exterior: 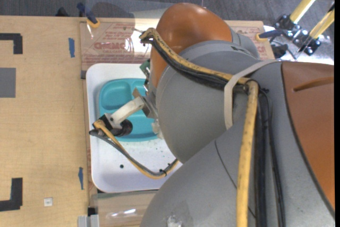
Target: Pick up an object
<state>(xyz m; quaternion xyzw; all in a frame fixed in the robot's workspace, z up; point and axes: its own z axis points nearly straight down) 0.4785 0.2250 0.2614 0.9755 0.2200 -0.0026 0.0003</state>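
A teal divided tray (114,95) lies in the upper half of the white bin (101,178). My gripper (146,101) is low over the tray's right side. The grey arm and its orange band (186,29) cover most of it. The right part of the tray is hidden under the arm. I see no object held.
A few small dark specks (121,166) dot the bin floor below the tray. The tan bench top (42,114) with black corner marks runs along the left. A clear plastic sheet (111,40) lies behind the bin. The arm hides the right-hand bin.
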